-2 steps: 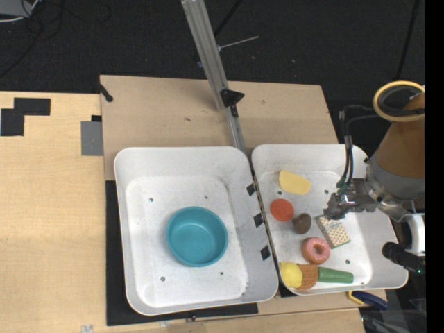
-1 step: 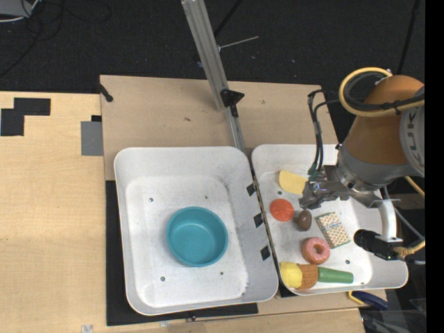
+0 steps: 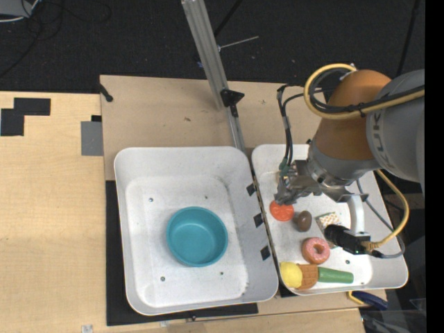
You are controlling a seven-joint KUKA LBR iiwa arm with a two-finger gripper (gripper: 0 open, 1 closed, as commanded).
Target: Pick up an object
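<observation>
Red round toy (image 3: 282, 211), tomato-like with a darker spot on top, sits in the right bin (image 3: 269, 162) near its left wall, about halfway down, and the gripper (image 3: 284, 198) hangs right over its upper edge, touching it or nearly so. From this slanted overhead look I cannot tell whether the pincer is spread or pressed together, and nothing shows plainly as pinched in it. Just beside the toy to the right lies a brown lump (image 3: 302, 220), close enough to be nudged, and beyond that a pale cracker-like piece (image 3: 327, 220). Nearer the camera are a pink doughnut (image 3: 316, 250), then a yellow lemon (image 3: 291, 275) and a green piece (image 3: 336, 277) along the bin's front edge. The left bin (image 3: 139, 186) holds a teal bowl (image 3: 197, 236), well apart from all this, and both bins rest on the pale bench (image 3: 159, 109). The toy is probably light, hollow plastic or foam, smooth and rounded, so it is likely to roll or squirt out if caught off-centre. My guess is that the best hold is straight down across its widest middle, jaws closing along the line that keeps clear of the brown lump and the bin wall.
</observation>
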